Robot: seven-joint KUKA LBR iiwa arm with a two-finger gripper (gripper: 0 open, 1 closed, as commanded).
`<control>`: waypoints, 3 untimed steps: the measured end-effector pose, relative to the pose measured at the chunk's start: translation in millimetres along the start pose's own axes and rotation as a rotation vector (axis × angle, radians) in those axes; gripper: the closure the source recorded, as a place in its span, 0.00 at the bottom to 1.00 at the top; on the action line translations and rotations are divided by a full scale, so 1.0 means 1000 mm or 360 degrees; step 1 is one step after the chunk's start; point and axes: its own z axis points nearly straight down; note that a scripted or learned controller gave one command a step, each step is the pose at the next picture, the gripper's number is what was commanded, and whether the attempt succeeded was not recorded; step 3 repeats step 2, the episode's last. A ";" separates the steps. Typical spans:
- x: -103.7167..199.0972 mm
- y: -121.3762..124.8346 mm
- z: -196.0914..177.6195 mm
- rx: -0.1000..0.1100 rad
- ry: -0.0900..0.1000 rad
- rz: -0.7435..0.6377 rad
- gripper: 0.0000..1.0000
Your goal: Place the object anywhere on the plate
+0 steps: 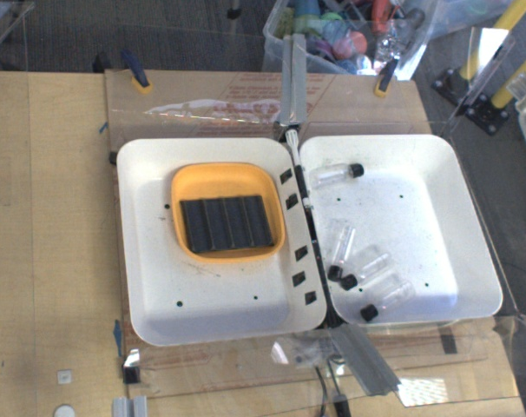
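- Far left, the wooden desk (pixel 46 233) carries nothing that matters to the job, just bare board beside the bins.
- Left bin (pixel 150 307): the orange plate (pixel 226 178) sits near its middle with a dark ribbed block (pixel 226 224) lying flat on it, covering most of the plate's floor.
- Centre: a divider with black clips (pixel 299 237) runs between the two bins.
- Right bin (pixel 437 215): clear vials with black caps are scattered here. One vial (pixel 337 174) lies alone near the top edge, and a cluster of vials (pixel 358 268) sits low by the divider, some touching.
- The claw: I cannot tell its state, so nothing can be said of its opening or of any hold.
- My read on the step: if a vial is the object, the pick has yet to start and every vial lies in the right bin, well apart from the plate.
- Next move, as I judge it: reach in over the right bin, settle on the lone vial as the easier target, then carry it across the divider.
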 end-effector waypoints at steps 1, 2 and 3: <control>-0.004 0.000 0.000 0.0002 0.0004 -0.0556 1.00; 0.000 -0.002 0.001 0.0003 0.0005 -0.0857 1.00; 0.000 -0.002 0.001 0.0003 0.0005 -0.0857 1.00</control>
